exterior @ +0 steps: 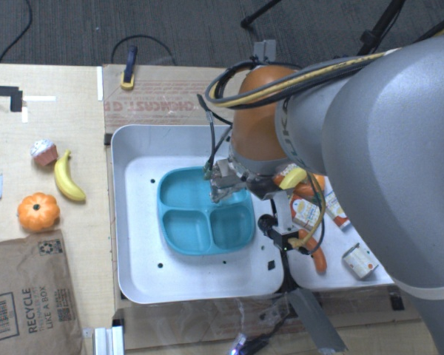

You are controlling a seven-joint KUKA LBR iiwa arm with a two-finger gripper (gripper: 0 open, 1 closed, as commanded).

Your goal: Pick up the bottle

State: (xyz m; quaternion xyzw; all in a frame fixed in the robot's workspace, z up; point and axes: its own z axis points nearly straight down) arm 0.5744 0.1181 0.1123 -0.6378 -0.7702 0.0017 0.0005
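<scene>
In the camera view, the gripper [222, 186] hangs over the blue divided tray [206, 213] in the left bin [126, 220]. Whether it is open or closed cannot be told from this angle. At its 3 o'clock, in the right bin [337, 276] and half hidden under cables, lies what is probably the bottle [305, 211], small with a white label. It looks light, stiff and smooth, and likely to roll, so a hold across its middle seems safest. Count: one bottle, one tray, two bins, one white carton [359, 262] at the bottle's 4 o'clock, and on the bench at 9 o'clock, one banana [68, 177] and one pumpkin [38, 211].
</scene>
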